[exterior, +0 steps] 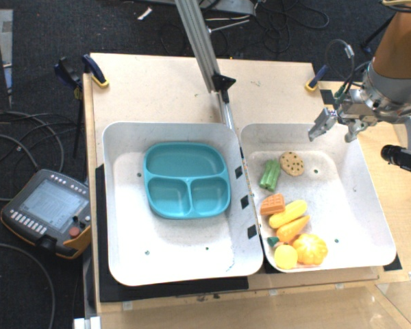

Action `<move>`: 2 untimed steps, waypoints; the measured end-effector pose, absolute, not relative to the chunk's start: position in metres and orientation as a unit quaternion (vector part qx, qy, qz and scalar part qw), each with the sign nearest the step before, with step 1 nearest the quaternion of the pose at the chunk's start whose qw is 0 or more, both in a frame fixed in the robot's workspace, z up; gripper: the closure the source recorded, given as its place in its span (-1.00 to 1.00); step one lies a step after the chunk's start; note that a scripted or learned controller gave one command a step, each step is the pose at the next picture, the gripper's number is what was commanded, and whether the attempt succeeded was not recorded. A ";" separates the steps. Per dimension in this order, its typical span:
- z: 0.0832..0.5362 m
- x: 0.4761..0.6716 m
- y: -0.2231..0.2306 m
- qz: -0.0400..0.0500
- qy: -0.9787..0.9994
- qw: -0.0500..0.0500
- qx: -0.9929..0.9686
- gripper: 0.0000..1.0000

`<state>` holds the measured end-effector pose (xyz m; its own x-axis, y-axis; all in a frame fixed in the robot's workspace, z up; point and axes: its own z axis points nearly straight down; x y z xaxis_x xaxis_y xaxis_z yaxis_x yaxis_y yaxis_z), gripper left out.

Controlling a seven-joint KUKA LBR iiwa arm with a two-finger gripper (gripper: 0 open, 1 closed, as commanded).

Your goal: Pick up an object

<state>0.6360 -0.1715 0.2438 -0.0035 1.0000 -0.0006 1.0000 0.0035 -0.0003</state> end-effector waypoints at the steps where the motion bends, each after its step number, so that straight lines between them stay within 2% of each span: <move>1: 0.244 0.636 -0.171 -0.001 0.708 0.000 0.706 -1.00; 2: 0.194 0.635 -0.161 -0.002 0.708 -0.002 0.706 -1.00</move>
